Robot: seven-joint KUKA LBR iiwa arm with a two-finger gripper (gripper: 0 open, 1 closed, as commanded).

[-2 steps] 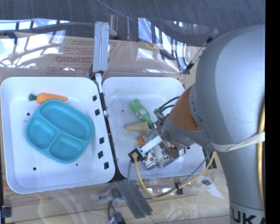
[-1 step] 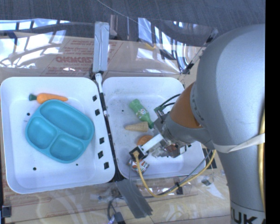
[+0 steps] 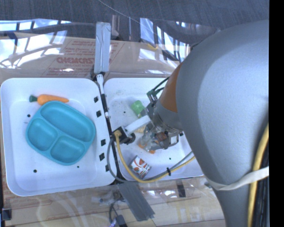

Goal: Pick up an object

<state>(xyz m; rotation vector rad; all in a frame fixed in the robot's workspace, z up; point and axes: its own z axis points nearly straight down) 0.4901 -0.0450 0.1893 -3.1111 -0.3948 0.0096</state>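
My gripper [image 3: 153,141] is low in the right bin [image 3: 117,94], near its middle, under the big grey arm. An orange thing [image 3: 149,150] shows just at its tip, partly hidden; whether it is held I cannot make out. A small green block [image 3: 137,108] lies just up and left of the gripper. A small orange-and-white can [image 3: 140,167] lies near the bin's front edge, below the gripper. In the left bin [image 3: 9,174] rests a blue divided plate [image 3: 60,132], with a toy carrot [image 3: 49,99] touching its far rim.
The grey arm covers the right half of the right bin. A yellow cable [image 3: 117,162] loops along the divider between the bins. Cardboard [image 3: 75,56] lies behind both bins.
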